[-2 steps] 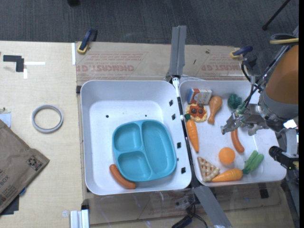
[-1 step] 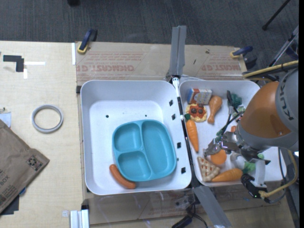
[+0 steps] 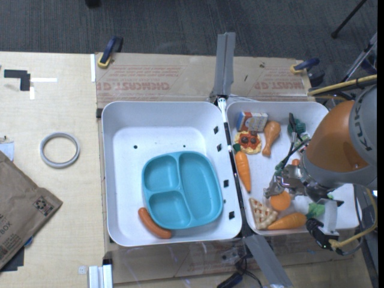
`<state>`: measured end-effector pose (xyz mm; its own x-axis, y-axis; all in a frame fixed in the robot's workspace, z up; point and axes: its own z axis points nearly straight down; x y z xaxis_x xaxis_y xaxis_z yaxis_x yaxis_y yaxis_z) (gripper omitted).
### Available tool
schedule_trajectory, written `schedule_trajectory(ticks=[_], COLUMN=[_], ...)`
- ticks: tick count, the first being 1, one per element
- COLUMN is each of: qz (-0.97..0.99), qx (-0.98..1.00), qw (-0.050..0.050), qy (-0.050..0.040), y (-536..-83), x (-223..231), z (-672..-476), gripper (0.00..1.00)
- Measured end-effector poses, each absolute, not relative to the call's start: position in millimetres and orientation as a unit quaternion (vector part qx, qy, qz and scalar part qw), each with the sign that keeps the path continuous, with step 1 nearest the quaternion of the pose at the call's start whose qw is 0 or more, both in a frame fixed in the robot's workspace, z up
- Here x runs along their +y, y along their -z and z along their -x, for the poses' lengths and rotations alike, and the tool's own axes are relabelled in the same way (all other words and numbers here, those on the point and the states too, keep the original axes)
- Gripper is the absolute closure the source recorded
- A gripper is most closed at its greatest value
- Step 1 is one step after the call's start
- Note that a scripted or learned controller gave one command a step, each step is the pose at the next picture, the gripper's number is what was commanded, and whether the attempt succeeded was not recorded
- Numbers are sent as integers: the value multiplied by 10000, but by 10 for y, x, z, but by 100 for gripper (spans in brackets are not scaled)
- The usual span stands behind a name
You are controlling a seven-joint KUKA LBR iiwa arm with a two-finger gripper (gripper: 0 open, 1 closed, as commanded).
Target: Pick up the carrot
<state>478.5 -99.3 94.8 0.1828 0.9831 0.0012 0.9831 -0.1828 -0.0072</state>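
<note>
1. The carrot (image 3: 243, 170) lies in the right bin (image 3: 273, 105), hard against its left wall, running top to bottom with the green tip up.
2. There is little room on its left; on its right, bare white floor separates it from the gripper (image 3: 281, 188).
3. The gripper sits low in the right-centre of the frame, above a round orange fruit (image 3: 280, 201); whether the fingers are wide or narrow, I cannot tell.
4. Crowding the lower edge: a waffle piece (image 3: 260, 212) and a second orange vegetable (image 3: 288, 222).
5. Up top: a small box (image 3: 254, 122), a pizza slice (image 3: 249, 142) and a drumstick (image 3: 270, 136).
6. The left bin (image 3: 120, 125) has open floor around a blue divided plate (image 3: 180, 189), with a sausage (image 3: 154, 223) at its lower-left edge.
7. On the tabletop (image 3: 48, 101) at the left, a tape ring (image 3: 60, 149).
</note>
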Motion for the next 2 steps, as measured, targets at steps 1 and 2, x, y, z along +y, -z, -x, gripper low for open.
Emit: schedule_trajectory(ticks=[1, 2], qz=[7721, 8590], qx=[-6355, -5120], qw=[14, 5], qy=[-25, -35], y=[-1883, -2401], x=[-468, -664], z=[-4786, -4791], gripper=[100, 100])
